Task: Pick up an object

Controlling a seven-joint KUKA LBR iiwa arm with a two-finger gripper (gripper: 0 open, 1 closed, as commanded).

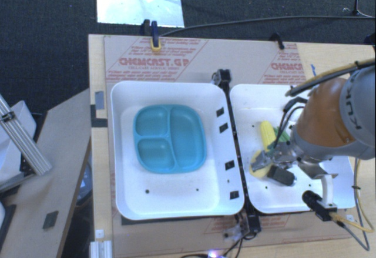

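In the right bin [247, 104] lies a yellow corn cob [267, 131], with a bit of green [285, 133] just to its right, partly under the arm. My gripper [262, 161] hangs low over the bin's left middle, just below the cob. A small yellow piece [258, 171] shows right beneath the gripper. A dark grey block [281, 176] sits against the gripper's lower right side; I cannot tell whether it lies in the bin. The arm hides much of the bin's right half.
The left bin [126, 110] holds a blue divided plate [170, 138] at its middle. A black divider with clips [230, 139] runs between the bins. The arm's orange band [320, 113] looms over the right bin.
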